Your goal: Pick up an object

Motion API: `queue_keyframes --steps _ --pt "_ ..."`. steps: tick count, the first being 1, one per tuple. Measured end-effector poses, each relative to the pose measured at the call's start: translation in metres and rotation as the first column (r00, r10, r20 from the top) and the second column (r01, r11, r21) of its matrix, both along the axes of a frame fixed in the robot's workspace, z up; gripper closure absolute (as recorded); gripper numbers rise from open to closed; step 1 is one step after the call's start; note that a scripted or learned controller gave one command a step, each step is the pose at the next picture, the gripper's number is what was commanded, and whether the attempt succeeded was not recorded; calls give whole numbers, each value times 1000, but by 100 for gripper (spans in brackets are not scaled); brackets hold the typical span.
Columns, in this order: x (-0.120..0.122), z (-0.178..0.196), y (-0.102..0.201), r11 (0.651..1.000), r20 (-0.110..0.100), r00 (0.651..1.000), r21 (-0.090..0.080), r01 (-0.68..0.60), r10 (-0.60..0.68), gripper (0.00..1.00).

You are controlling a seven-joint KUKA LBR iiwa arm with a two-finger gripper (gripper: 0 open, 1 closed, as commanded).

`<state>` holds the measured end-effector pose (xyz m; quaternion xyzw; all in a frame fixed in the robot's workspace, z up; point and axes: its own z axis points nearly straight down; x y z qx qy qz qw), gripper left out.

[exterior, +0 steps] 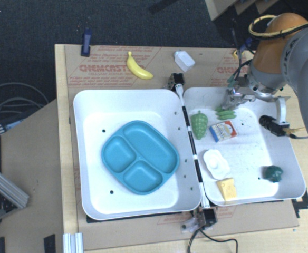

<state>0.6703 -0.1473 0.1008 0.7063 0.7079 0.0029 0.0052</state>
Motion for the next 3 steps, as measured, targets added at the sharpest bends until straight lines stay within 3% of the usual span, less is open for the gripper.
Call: queue_keyframes --steps 1,2,3 --pt "-2 -3 0 1000 -7 1000 1 0 0 0" --pt "-1 7 1 1000 -4 1000 0 -1 1 100" --pt "-1 7 1 1000 -5 1000 0 -1 1 0"
